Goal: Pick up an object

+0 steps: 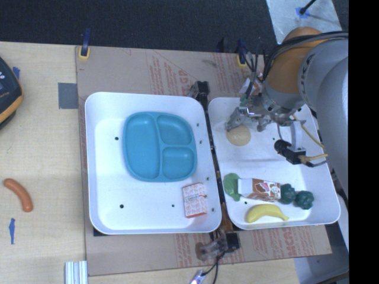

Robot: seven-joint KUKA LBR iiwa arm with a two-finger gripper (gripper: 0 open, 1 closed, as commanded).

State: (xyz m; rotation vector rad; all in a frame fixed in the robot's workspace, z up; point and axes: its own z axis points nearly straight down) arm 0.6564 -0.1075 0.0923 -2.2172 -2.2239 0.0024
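Lying near the right bin's (323,218) front edge are a yellow banana (265,213), a snack packet (260,189) and dark green broccoli (303,199). Farther back, a pale round ball (239,136) sits just under the hand (244,118); whether that hand is clenched I cannot tell. Left bin (106,215) holds a blue divided plate (159,146). Wooden counter (35,158), dark floor (148,7) beyond.
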